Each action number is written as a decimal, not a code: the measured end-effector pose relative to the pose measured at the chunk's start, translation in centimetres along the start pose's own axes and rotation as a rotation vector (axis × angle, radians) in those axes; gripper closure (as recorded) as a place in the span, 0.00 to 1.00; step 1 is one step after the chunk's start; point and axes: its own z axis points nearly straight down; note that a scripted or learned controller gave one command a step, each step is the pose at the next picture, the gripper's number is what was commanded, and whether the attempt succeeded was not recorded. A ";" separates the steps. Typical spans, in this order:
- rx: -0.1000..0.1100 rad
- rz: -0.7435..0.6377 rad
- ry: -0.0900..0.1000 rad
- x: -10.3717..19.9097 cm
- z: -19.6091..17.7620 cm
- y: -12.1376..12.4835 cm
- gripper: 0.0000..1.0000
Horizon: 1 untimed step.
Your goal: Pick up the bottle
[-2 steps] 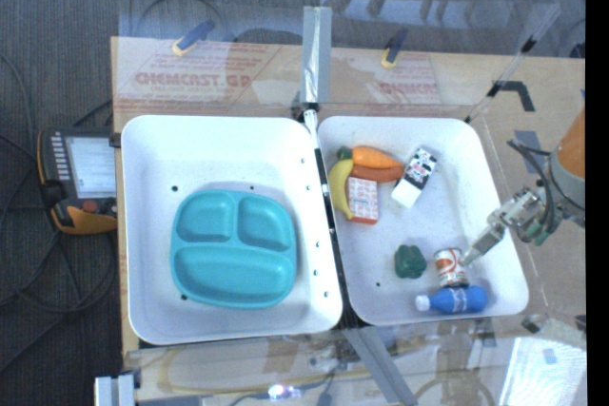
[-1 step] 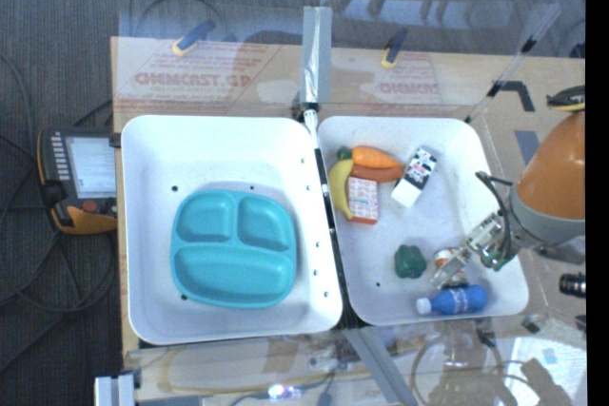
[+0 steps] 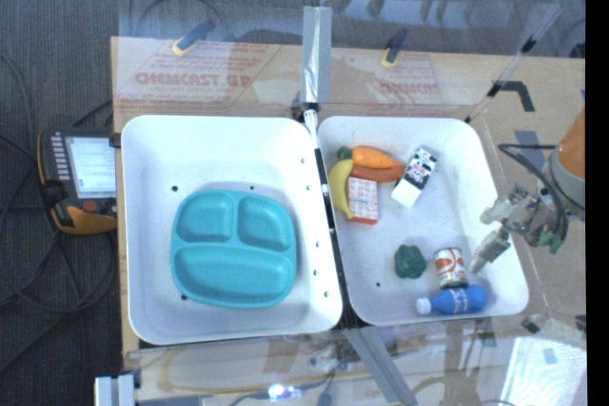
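The bottle (image 3: 455, 301) lies on its side in the right bin's (image 3: 481, 143) near corner, touching a small can (image 3: 449, 265). The pincer (image 3: 495, 233) hangs empty, seemingly spread (blurry), just above the can; descending, it may catch that instead.

A small blue plastic bottle with a white cap (image 3: 455, 301) lies on its side in the near right corner of the right white bin (image 3: 495, 168). Its cap points left, and its body touches a small red-and-white can (image 3: 450, 267) just beyond it.
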 end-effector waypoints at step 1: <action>-0.005 0.065 -0.007 0.1 10.3 0.6 0.00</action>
